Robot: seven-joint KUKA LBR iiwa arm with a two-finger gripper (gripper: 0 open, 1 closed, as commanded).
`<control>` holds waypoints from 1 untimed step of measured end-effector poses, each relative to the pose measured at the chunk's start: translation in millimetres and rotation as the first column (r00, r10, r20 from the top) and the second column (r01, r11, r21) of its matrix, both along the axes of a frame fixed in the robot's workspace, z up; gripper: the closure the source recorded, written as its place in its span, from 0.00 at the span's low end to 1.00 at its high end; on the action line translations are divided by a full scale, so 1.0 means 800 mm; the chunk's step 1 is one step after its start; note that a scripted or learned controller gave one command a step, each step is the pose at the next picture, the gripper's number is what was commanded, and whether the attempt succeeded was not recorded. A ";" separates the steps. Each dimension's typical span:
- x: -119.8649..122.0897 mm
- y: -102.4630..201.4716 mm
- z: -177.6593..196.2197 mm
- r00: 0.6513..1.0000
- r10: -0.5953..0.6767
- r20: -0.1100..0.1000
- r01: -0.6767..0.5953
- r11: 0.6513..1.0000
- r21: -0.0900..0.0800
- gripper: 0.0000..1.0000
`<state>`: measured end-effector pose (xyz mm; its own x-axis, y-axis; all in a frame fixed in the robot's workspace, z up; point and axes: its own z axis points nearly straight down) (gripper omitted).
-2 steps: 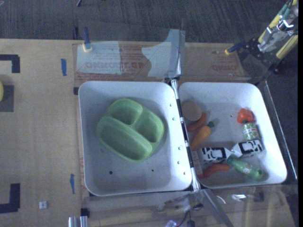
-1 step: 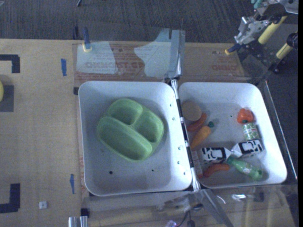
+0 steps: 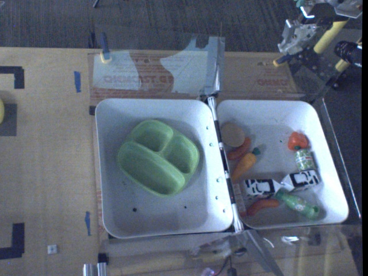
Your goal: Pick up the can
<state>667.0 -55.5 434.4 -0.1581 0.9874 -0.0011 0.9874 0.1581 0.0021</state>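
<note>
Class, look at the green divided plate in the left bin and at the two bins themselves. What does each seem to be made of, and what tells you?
Green plate: likely moulded plastic, matte, uniform colour with soft rounded compartment ridges. Bins: probably smooth white plastic, with rounded corners and faint sheen.

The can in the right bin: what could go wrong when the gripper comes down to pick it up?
1. The can sits tight among neighbours: an orange toy above it and a black-and-white tag below, so the fingers may catch those instead.
2. It is close to the right bin wall, which may block one finger.
3. The gripper is far away, so small aiming errors may cause a miss.
</note>
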 end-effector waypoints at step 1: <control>0.000 0.079 0.002 1.000 -0.021 0.000 0.021 1.000 0.001 1.00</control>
